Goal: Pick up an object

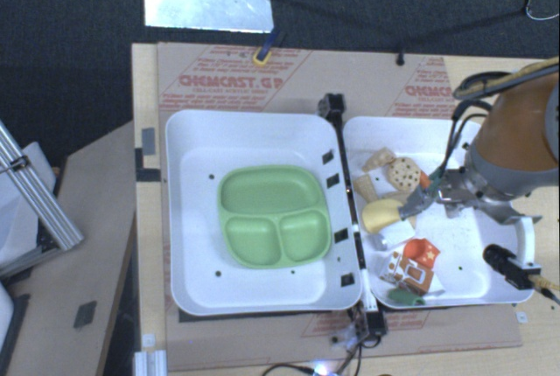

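Note:
The right bin holds several small objects: a pale yellow rounded piece, a speckled cookie, two beige wedges, a white block, an orange and white carton and a small dark green item. My gripper reaches in from the right, low over the bin's middle. Its tip lies just right of the yellow piece and below the cookie. The arm's orange band hangs over the bin's right side. I see nothing lifted.
The left bin bears a green divided plate. A black divider with clips runs between the bins. A black fitting sticks out at the right bin's lower right corner. Cardboard lies under both bins.

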You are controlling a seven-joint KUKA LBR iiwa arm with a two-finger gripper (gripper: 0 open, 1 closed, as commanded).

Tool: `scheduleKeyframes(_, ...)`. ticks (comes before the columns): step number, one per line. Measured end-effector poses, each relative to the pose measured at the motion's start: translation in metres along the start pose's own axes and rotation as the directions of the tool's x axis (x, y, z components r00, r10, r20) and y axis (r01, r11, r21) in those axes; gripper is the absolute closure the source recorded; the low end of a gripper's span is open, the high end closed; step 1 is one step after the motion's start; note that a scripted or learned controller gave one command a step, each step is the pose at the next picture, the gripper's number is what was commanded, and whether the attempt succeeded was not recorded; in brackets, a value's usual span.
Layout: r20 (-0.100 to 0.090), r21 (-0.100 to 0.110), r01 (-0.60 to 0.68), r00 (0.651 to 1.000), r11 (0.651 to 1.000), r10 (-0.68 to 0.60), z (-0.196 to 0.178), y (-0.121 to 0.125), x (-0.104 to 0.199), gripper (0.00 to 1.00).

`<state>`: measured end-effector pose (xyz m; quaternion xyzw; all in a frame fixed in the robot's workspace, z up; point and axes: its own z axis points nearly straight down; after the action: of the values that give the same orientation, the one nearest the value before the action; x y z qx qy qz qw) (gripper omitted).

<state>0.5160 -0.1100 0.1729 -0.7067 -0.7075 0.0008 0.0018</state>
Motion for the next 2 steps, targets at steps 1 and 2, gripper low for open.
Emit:
scheduleKeyframes(1, 0.0, 0.0, 0.0, 1.0, 1.0, 0.0, 0.043, -0.005, 0.0, 0.0)
scheduleKeyframes(2, 0.002, -0.021, 0.003, 1.0, 1.0, -0.003, 0.069, 0.002, 0.001, 0.0)
